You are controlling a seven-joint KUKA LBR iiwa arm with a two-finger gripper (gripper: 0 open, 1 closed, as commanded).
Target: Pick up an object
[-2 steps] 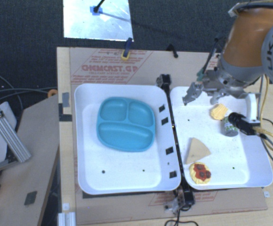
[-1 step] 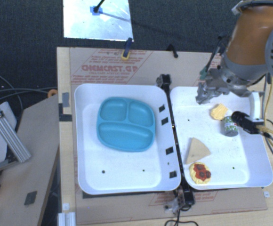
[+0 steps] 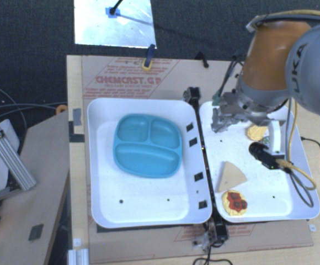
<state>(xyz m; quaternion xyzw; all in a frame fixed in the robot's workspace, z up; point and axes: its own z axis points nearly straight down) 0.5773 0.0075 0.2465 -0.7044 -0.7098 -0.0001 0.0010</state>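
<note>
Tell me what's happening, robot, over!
Gripper low over right bin, near its back-left corner. Fingers unclear. Toy pizza, tan wedge, cookie lying loose. Nothing blocking.

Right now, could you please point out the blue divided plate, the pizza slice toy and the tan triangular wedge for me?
blue divided plate [image 3: 147,146]: camera view, centre of the plate, left bin.
pizza slice toy [image 3: 235,202]: camera view, on its red topping, right bin.
tan triangular wedge [image 3: 232,175]: camera view, middle of its flat face.
</note>
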